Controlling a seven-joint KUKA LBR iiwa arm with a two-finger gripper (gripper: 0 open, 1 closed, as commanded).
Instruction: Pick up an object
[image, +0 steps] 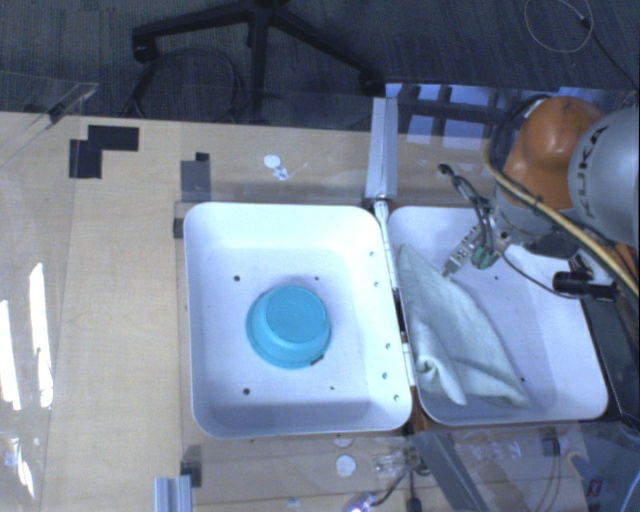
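Towel (455, 335), pale and limp, lay crumpled along the right bin's (560, 405) left side; soft and light, best pinched at a raised fold. Gripper (468, 255) hovered above its far end, fingers slightly apart, empty.

Bench clutter around the two white bins

Wooden bench top (110, 300) has black tape patches (100, 148) near its far left corner, plus a small white scrap (275, 165) just behind the left bin (215, 400). A metal rail (381, 150) runs back from the gap between the left bin and the right bin (570, 400). Black chair base legs (255, 35) sit on the dark carpet (60, 40) beyond.
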